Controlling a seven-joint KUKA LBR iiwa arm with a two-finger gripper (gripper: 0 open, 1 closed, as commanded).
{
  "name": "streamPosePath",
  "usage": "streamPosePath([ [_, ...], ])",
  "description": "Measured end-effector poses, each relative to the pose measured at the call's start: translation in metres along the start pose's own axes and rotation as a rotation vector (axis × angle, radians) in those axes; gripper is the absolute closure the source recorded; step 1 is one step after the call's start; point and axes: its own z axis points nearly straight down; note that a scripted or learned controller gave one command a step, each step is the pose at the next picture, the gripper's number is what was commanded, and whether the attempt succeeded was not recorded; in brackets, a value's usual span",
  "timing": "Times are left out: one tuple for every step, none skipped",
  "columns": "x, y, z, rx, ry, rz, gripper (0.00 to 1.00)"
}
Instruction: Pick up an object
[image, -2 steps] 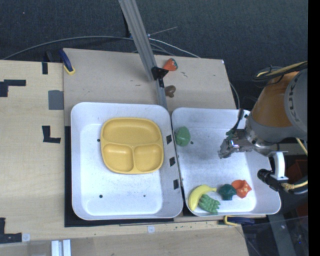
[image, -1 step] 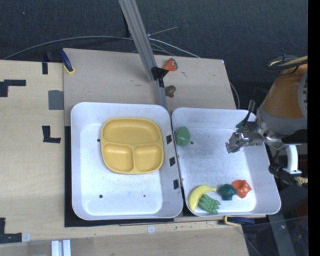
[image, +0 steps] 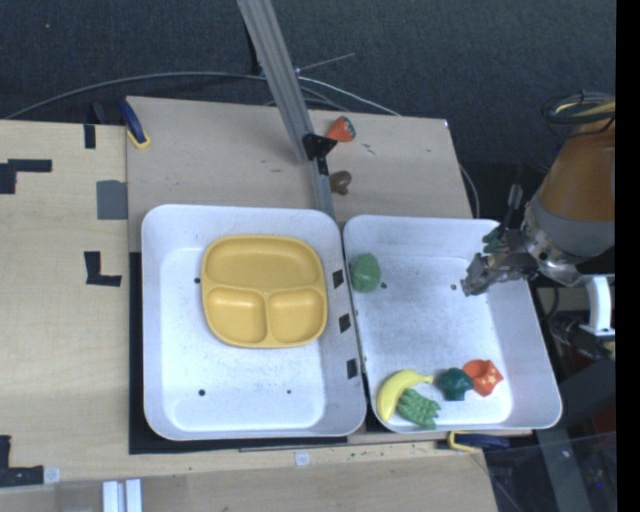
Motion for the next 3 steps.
streamPosePath([
  [0.047,-0.002,0.007,0.005,0.002,-0.003,1.00],
  [0.106,-0.004,0.012,0.006,0.002,-0.005,1.00],
  [0.159,-0.009,0.011,0.006,0.003,-0.006,1.00],
])
